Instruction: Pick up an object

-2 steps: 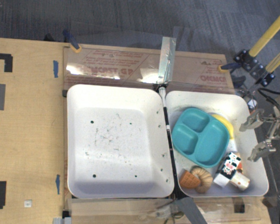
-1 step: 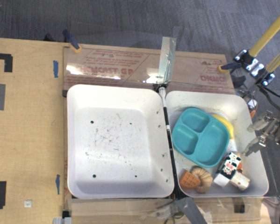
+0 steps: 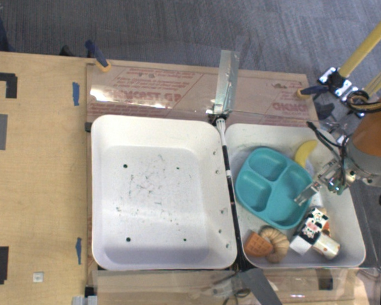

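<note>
The teal divided tray (image 3: 272, 192) lies in the right bin (image 3: 358, 243), a rounded, roughly rectangular dish with 3 compartments, 1 long and 2 smaller. It sits tilted, its long axis running on a diagonal from upper left toward lower right, its lower right corner raised over the small things beside it. The gripper (image 3: 313, 190) hangs over the tray's right edge, coming in from the right under the arm (image 3: 370, 136); a thin metal finger (image 3: 304, 195) rests at or just above the tray's rim, but whether the jaws are spread or closed cannot be told from here, and nothing shows clearly between them. Behind the tray, near the bin's far wall, lies a yellow object (image 3: 304, 150). In front of the tray sit a tan shell-like piece (image 3: 267, 242) and a black-and-white spotted toy (image 3: 314, 226) touching a white cylinder (image 3: 326, 246). The left bin (image 3: 108, 144) stands just beside the right 1.
</note>
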Controlling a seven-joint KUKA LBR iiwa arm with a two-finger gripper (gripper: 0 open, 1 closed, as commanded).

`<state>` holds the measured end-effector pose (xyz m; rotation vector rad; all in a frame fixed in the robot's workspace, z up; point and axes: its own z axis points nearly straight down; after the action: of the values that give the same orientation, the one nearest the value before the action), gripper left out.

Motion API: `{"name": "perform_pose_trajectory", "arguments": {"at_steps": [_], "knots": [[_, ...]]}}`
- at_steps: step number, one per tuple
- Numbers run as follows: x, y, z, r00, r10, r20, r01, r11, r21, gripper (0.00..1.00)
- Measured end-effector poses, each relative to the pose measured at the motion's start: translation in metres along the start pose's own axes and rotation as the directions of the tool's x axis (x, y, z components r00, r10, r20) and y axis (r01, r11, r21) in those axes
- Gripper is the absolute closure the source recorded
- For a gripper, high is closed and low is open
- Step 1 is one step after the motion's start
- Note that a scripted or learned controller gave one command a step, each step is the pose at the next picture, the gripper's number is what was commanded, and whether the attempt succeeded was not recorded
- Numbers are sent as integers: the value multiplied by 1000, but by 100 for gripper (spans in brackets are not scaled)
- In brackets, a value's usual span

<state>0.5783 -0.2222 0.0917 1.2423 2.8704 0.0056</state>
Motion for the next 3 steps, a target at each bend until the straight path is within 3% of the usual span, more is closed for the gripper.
{"name": "perform_pose_trajectory", "arguments": {"at_steps": [1, 2, 3], "knots": [[-4, 5, -17, 1000, -1, 16, 1, 1000, -10, 100], [19, 41, -105, 985, 170, -3, -170, 985, 4, 100], [54, 91, -2, 998, -60, 9, 60, 998, 1, 100]]}}
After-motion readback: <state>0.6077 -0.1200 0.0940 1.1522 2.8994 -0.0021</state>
